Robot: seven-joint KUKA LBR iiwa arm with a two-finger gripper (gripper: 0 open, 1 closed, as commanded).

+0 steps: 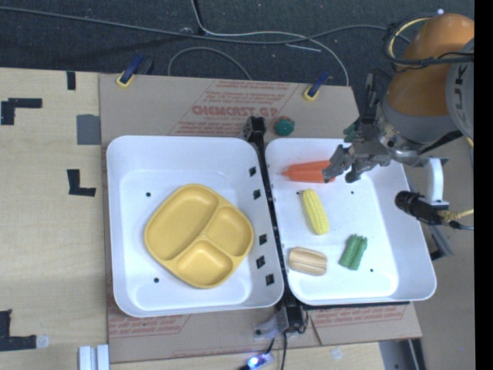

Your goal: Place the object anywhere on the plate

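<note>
Two shallow white bins sit side by side on the worktop (46,230), on a sheet of brown cardboard (223,106). The left bin (123,206) holds a yellow plate (199,235) with three compartments, lying at a slant near the middle of the bin.

The right bin (400,268) carries four toy foods. An orange carrot (303,172) lies on its side in the upper left part of that bin. Below it is a yellow corn cob (314,211), pointing roughly up and down the frame. Lower still, near the bin's left wall, rests a tan bread roll (307,261), and to its right a green vegetable piece (353,251), tilted slightly.

The grey arm with its orange band (431,41) reaches in from the upper right of the frame. The gripper (343,169) hangs at the right end of the carrot, its dark fingers (337,166) spread a little and pointing down and left. One finger overlaps the carrot's tip; whether the carrot sits between them I cannot tell.

A small teal object (285,126) lies on the cardboard just above the bins.
</note>
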